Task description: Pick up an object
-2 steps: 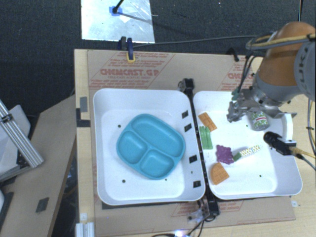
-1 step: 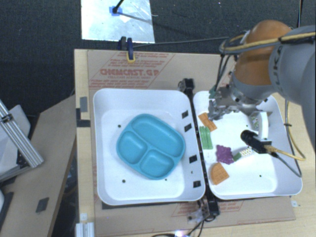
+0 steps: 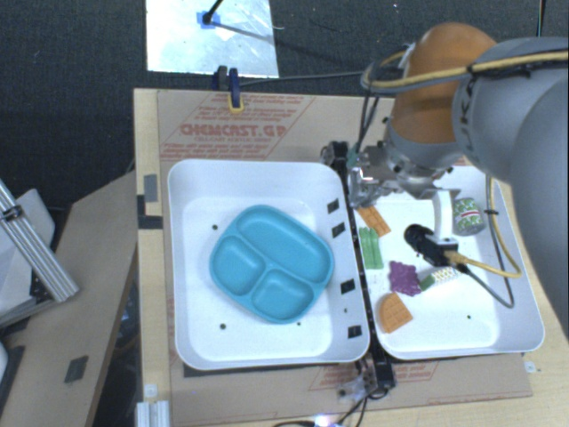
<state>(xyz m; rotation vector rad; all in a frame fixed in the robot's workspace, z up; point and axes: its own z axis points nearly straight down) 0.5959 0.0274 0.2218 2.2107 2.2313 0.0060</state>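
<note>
Camera view looks down at a slant on the bench, where a metal rail point(image 3: 36, 252) lies at the far left edge. A cardboard sheet point(image 3: 236, 127) with red print lies under both bins, and a blue clamp point(image 3: 233, 85) sits at its far edge.

The left bin point(image 3: 191, 194) holds a blue plate point(image 3: 271, 263) with three compartments. The plate lies flat near the middle of the bin, turned a little against the bin's walls.

The gripper point(image 3: 360, 189) hangs over the far left corner of the right bin point(image 3: 498, 327), close to the wall that the two bins share. Whether it is open or closed cannot be told from this angle.

The things to pick lie in the right bin:
- An orange slab point(image 3: 373, 219) lies just on the near side of the gripper.
- A green block point(image 3: 371, 249) lies beside the slab, along the left wall.
- A purple lump point(image 3: 404, 278) sits to the right of the block.
- A second orange piece point(image 3: 395, 311) lies near the lump, toward the bin's near side.
- A small green and white thing point(image 3: 444, 277) lies just right of the purple lump; it is too small to name.
- A round can point(image 3: 467, 214) with a green pattern rests further right and toward the far wall.

The grey arm point(image 3: 524, 105), with its orange band point(image 3: 444, 60), reaches in from the right above this bin.
</note>
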